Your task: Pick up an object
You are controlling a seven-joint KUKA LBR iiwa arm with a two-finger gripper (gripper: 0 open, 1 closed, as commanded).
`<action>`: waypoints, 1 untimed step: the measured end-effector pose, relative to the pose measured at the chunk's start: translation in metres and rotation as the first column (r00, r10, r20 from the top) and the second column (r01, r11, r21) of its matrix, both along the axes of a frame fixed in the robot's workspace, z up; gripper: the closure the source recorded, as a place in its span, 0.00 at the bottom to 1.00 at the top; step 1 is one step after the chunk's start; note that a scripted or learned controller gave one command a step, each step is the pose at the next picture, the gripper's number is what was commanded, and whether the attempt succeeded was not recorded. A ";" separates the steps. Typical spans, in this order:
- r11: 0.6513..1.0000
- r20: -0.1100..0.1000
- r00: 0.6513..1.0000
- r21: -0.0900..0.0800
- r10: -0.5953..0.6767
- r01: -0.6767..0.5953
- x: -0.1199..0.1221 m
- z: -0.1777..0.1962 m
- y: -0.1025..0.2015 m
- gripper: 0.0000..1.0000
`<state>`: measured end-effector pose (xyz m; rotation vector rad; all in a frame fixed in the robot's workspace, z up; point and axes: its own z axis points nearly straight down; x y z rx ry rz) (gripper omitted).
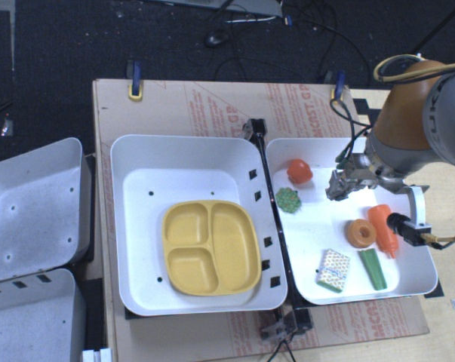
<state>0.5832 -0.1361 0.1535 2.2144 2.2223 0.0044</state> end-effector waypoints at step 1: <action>1.000 0.000 1.000 0.000 -0.001 0.001 -0.006 0.060 0.002 1.00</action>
